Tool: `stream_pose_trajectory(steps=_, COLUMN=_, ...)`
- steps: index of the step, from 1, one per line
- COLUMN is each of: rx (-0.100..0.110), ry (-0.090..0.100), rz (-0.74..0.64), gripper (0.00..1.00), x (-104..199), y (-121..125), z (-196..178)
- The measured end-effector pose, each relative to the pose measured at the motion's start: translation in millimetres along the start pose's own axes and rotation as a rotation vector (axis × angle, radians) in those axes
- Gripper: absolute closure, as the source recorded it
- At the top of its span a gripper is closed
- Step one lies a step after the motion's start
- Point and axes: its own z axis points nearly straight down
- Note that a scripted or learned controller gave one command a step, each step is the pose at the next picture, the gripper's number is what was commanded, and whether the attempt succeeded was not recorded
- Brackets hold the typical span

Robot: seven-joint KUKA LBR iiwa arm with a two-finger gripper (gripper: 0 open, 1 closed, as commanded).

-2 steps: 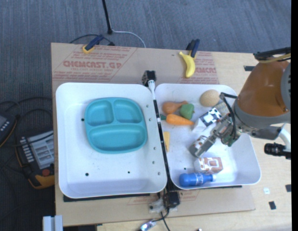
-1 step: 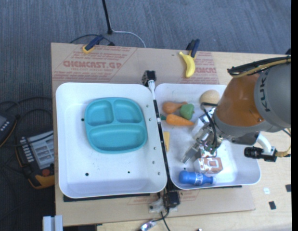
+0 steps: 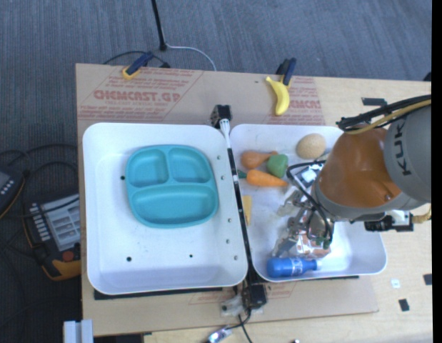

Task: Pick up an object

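The teal divided plate (image 3: pixel 171 185) sat in the left bin (image 3: pixel 106 263). In the right bin (image 3: pixel 363 259), carrots (image 3: pixel 262 178) lay at ten o'clock and an egg (image 3: pixel 310 146) at twelve. The gripper (image 3: pixel 300 233) hung just above the blue object (image 3: pixel 290 266) at six o'clock; its spread couldn't be told.

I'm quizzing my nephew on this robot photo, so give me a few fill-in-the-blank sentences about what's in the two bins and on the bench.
1. The teal tray lies in the ____ bin.
2. The banana lies outside both bins, on the ____.
3. The gripper is over the ____ bin.
4. The can near that bin's front wall is ____ in colour.

Missing words: left; bench; right; blue
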Motion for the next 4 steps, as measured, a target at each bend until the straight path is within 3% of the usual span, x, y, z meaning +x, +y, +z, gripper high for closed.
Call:
stream_pose_trajectory(steps=1, rx=-0.002, ry=0.045, rz=-0.424, gripper=0.00, x=-33, y=-5, z=6)
stream_pose_trajectory(steps=2, rx=-0.002, ry=0.036, rz=-0.422, gripper=1.00, x=-36, y=-4, z=-5)
stream_pose_trajectory(steps=3, rx=-0.003, ry=0.037, rz=-0.423, gripper=0.00, x=-36, y=-4, z=-5)
stream_pose_trajectory(steps=4, rx=0.001, ry=0.046, rz=-0.577, gripper=0.00, x=-58, y=28, z=7)
